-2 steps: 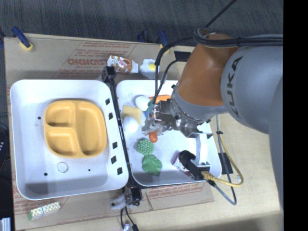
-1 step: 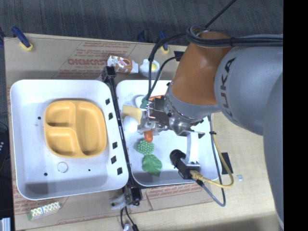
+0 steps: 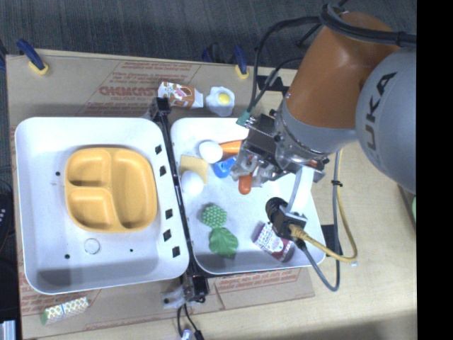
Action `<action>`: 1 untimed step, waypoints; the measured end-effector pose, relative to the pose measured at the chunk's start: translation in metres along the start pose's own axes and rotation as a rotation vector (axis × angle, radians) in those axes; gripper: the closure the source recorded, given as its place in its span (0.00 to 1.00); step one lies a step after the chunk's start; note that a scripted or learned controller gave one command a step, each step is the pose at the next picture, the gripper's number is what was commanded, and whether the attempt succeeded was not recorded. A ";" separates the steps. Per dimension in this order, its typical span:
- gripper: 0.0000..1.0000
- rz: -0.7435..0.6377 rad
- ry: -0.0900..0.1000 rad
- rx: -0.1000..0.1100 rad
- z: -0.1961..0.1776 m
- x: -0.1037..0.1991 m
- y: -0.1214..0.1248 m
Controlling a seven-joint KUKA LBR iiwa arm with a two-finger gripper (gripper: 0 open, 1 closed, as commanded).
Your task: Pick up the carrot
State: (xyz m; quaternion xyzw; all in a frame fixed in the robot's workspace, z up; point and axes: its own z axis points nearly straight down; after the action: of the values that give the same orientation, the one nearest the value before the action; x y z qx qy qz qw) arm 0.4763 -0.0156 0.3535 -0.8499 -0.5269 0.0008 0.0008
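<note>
Right bin (image 3: 311, 255): gripper (image 3: 249, 167) low over its upper middle, arm reaching in from the right. Just below the gripper, touching it, a rounded orange-red end, taken here as the carrot (image 3: 245, 184); the rest hidden under the metal. Cannot tell whether spread, pressed together or pinching the carrot. Beside the gripper on the left: an orange stick (image 3: 230, 147), a white egg (image 3: 209, 150), a blue piece (image 3: 225, 167), a yellow wedge (image 3: 192, 166) and a white ball (image 3: 192, 183). Lower down: two green lumps (image 3: 213, 214) (image 3: 224, 241) and a dark red packet (image 3: 272, 241). Left bin (image 3: 32, 190): a yellow divided tray (image 3: 112, 188). Beyond the bins, on the cardboard: a small carton (image 3: 177, 94) and a yellow-white piece (image 3: 221, 100).
</note>
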 end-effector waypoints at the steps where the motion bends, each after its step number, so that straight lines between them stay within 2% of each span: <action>1: 1.00 0.021 0.000 0.003 0.072 -0.067 0.033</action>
State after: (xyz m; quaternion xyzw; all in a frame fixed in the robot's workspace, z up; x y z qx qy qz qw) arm 0.4757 -0.0904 0.2818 -0.8555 -0.5178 0.0018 0.0019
